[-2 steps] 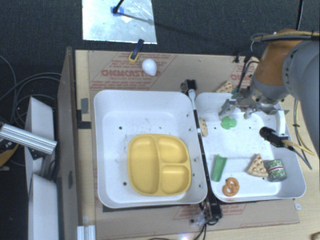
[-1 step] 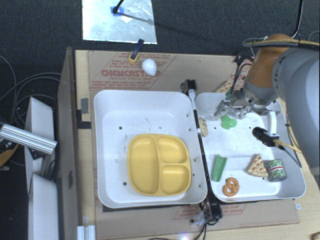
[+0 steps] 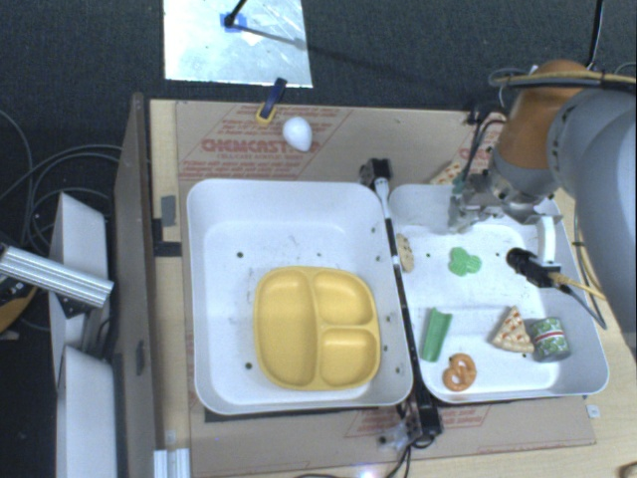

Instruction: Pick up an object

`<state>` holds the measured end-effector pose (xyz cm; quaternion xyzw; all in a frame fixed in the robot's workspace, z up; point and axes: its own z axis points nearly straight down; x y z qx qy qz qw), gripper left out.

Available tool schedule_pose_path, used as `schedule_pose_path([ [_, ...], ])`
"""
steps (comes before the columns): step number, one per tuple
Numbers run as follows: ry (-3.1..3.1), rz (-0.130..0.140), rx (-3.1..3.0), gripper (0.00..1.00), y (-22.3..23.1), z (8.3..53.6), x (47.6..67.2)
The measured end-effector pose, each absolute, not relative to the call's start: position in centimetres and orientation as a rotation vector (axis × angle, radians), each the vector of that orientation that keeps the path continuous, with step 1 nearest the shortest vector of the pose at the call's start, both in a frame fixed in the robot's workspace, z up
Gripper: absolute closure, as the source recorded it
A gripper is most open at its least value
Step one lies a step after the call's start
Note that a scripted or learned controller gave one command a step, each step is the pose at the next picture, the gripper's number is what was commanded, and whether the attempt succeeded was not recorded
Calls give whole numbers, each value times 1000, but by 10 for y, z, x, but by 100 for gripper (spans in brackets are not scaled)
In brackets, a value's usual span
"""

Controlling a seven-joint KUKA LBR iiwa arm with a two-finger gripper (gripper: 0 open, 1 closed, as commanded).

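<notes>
The pincer (image 3: 466,210) hovers at the far corner of the right bin (image 3: 589,371), and from this slant I cannot tell whether it is released or clenched. Nothing shows in its grip, so I judge this the approach step, with the pick not yet made.

The nearest candidate is the green splat (image 3: 464,262), lying flat on the bin floor just in front of the pincer and apart from everything else. The next move calls for a short shift toward it and a straight descent. There's open floor all round it.

Crowding is worse at the near end: the pizza slice (image 3: 512,332) touches the small can (image 3: 548,339), and the green block (image 3: 436,334) and pretzel (image 3: 459,371) sit close together. A tan piece (image 3: 404,252) hugs the dividing wall, awkward to reach.
</notes>
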<state>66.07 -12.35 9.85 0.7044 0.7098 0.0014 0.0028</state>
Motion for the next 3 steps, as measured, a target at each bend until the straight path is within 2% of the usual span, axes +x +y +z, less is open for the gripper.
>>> schedule_pose_path([
  [1,2227,4,2208,0,-124,98,661],
  [2,2219,3,2220,0,-124,132,639],
  [3,2221,-3,2223,0,-147,82,620],
])
